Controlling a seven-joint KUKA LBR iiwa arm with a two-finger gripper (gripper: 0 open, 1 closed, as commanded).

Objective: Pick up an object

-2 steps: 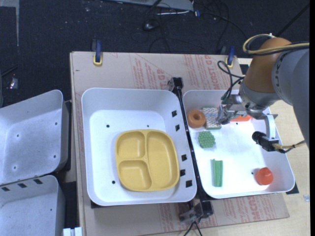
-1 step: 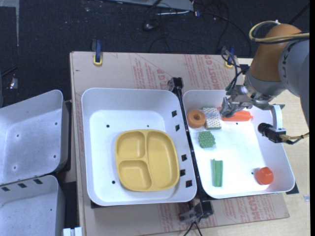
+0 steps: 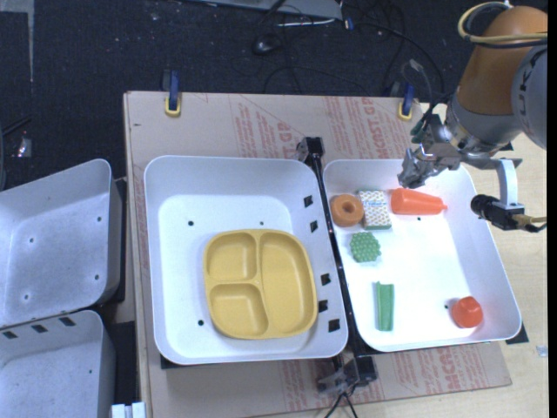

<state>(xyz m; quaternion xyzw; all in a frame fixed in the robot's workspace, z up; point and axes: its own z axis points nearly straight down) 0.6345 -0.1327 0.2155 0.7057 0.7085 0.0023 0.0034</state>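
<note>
Nearest us, we are seeing the front of the right bin [image 3: 500,268], where a small red cup [image 3: 467,312] is sitting by the corner and a green stick [image 3: 385,306] is lying lengthwise just left of it; further back a green knobbly ball [image 3: 365,247], a brown ring [image 3: 347,210] and a speckled block [image 3: 376,208] are clustering near the divider, ring and block touching or nearly so; an orange cone [image 3: 418,202] is lying on its side just beside the block. We are judging that the pieces are lying loose and spread so that each can be reached from above. Over in the left bin [image 3: 165,233] a yellow tray [image 3: 259,283] is lying flat with nothing on it. We are watching the gripper [image 3: 414,174] hanging at the back of the right bin, just above the cone's wide end; whether it is touching the cone we cannot tell, and how wide it is standing we cannot tell either; nothing is showing in its grasp. We are taking the cone as the likely target, not yet lifted.
</note>
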